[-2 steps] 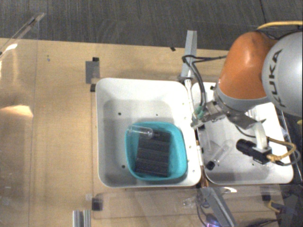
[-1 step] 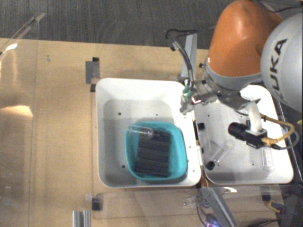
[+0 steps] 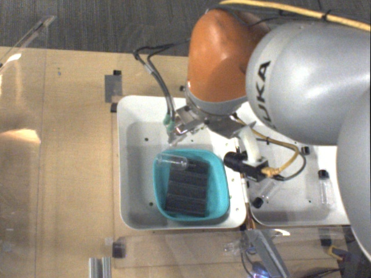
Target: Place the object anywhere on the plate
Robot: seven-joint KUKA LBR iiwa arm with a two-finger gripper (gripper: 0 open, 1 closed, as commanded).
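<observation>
kuka's grey arm [image 3: 307, 80] fills the upper right, nearest the lens, its orange band [image 3: 217, 57] bulging over the back of the left bin [image 3: 130, 201]. below the band the wrist narrows toward the gripper [image 3: 177, 133], which sits just above the far rim of a teal plate [image 3: 217, 181] — whether the jaws are apart or together i cannot tell, since the wrist hides them.

on the plate lies a dark ribbed block [image 3: 186, 190], covering much of the plate's floor. at the plate's upper left rim, just below the gripper, rests a small clear tube [image 3: 174, 161], partly over the block's top corner. which of the two is the task's object i cannot say for sure; the tube, being right under the gripper, seems the likelier one. either way, both lie within the plate's edge.

in the right bin [image 3: 290, 213] another clear vial [image 3: 326, 189] lies near the far side, and a second small clear piece [image 3: 261, 197] sits close to the divider, under a black fitting [image 3: 243, 162] and looped cable.

my judgement: the placing looks done or all but done — what is left is for the arm to rise clear, provided the tube is actually released, which cannot be confirmed.
</observation>
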